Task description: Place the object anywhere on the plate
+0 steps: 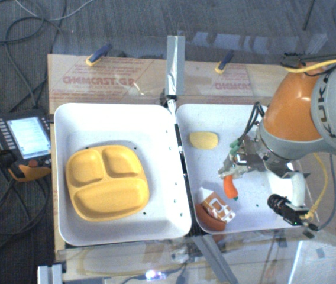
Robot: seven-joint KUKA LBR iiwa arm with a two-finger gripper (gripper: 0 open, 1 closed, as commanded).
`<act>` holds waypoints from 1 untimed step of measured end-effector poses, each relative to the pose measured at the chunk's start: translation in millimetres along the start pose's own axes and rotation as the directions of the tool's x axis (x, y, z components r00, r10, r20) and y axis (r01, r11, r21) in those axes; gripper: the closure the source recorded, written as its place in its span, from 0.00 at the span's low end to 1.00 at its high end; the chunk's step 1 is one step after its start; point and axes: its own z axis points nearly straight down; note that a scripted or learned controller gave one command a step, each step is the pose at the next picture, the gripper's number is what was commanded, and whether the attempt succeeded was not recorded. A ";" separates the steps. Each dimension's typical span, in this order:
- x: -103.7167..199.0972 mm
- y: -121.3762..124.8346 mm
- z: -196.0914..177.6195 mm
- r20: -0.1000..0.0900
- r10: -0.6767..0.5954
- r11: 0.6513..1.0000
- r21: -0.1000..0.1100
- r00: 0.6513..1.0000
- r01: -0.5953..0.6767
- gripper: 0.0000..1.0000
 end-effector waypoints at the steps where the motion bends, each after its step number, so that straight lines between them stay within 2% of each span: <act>1: 71.4 4.8 -42.7 0.000 -0.049 0.999 0.000 0.999 0.049 1.00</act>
